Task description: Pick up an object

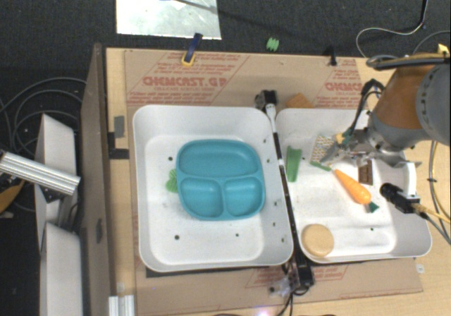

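In the right bin (409, 237) lie an orange toy carrot (352, 186), a green block (292, 164) by the left wall, a round tan biscuit (318, 239) at the front, and a small speckled piece (323, 145). The gripper (337, 157) reaches in from the right and hangs low over the middle of this bin, between the speckled piece and the carrot's upper end. A small green bit shows at its tip. A brown piece (365, 173) lies partly hidden under the wrist.
The left bin (151, 166) holds a blue divided plate (220, 179) with a green scrap (171, 181) peeking out at its left. A black divider rail (280, 166) runs between the bins. Cables (394, 36) hang at the right.
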{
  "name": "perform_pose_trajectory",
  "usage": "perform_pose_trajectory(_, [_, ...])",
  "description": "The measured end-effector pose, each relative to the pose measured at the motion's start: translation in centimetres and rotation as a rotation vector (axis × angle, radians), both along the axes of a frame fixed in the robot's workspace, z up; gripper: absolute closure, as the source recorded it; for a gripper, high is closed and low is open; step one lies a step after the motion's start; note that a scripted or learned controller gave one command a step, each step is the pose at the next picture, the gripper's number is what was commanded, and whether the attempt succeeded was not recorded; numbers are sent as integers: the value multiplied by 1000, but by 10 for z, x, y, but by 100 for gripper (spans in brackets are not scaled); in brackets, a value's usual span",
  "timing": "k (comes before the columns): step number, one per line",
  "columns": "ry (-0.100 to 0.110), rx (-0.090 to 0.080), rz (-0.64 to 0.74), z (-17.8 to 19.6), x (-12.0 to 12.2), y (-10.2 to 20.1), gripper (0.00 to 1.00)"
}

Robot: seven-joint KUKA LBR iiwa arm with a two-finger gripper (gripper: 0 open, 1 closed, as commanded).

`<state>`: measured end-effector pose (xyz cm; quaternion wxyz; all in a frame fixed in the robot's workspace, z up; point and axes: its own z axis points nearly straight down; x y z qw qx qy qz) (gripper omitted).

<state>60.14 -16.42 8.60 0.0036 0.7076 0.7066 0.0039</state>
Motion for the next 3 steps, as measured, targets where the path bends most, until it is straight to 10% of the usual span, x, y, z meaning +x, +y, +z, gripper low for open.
perform_pose_trajectory(1, [14, 1, 1, -2, -61, 2, 0])
perform_pose_trajectory(2, [6, -1, 3, 9, -58, 2, 100])
perform_pose_trajectory(3, [3, 1, 13, -1, 26, 63, 100])
